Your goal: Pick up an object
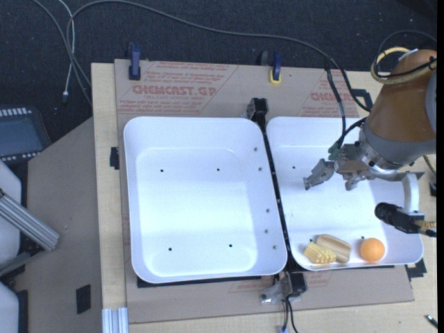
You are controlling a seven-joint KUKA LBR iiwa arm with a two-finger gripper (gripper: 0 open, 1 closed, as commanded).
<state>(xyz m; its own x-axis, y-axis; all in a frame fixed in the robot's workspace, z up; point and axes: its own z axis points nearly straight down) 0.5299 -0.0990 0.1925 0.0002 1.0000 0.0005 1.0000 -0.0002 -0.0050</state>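
— What sits on the surface [104, 186]?
— Two bins side by side. In the right bin [298, 141], along its near edge, the corn [319, 254] touches the bread roll [333, 244]; the ball [372, 250] lies right of them.

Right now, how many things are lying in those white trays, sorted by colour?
Orange: 1, the orange ball
Yellow: 1, the yellow corn cob
Tan: 1, the tan bread roll
Total: 3, all at the near edge of the right bin.
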